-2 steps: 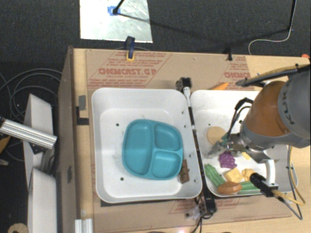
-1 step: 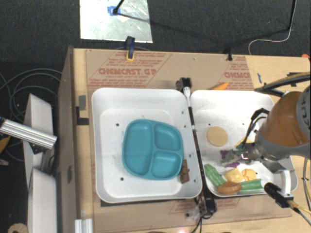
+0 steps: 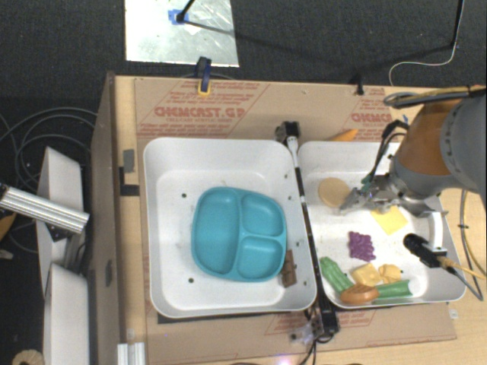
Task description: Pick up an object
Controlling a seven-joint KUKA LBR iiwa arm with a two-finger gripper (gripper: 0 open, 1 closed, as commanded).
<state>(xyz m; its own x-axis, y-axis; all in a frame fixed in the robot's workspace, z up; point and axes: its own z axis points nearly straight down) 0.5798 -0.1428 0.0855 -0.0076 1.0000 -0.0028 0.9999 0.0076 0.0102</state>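
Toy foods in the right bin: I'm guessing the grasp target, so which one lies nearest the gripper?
The round tan cookie, just left of the gripper; the yellow cheese slice and purple grapes lie farther off.

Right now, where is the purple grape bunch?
The purple grape bunch lies in the right bin, just below the yellow cheese slice and above the green and orange toy food at the bin's near edge.

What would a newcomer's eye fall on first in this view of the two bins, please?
Most striking is the turquoise three-compartment plastic plate, alone in the left white bin. In the right white bin, the grey arm's gripper hovers beside a tan round disc, with a yellow cheese-like wedge, purple grapes and other toy foods clustered nearer the front.
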